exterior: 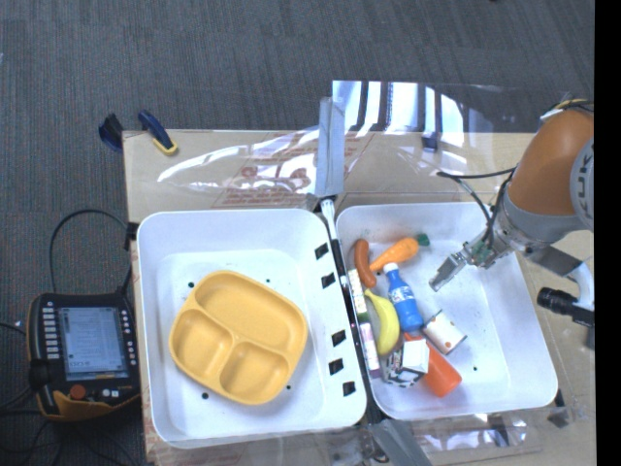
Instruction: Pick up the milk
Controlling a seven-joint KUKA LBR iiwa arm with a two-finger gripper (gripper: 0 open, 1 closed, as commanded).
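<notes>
The milk [414,356] is a small white carton with black patches, lying near the front of the right bin [505,357]. It lies between a yellow banana [384,321] and an orange cup [441,378]. My gripper [444,273] hangs over the middle of the right bin, behind and to the right of the milk and well apart from it. Nothing shows in the gripper. The grey arm with its orange band [548,173] reaches in from the right.
The right bin also has a blue bottle [402,300], a carrot [399,251], a sausage [362,260] and a white-and-red can [445,333]. A yellow divided plate [239,336] lies in the left bin [165,250]. A teach pendant [82,355] sits at far left.
</notes>
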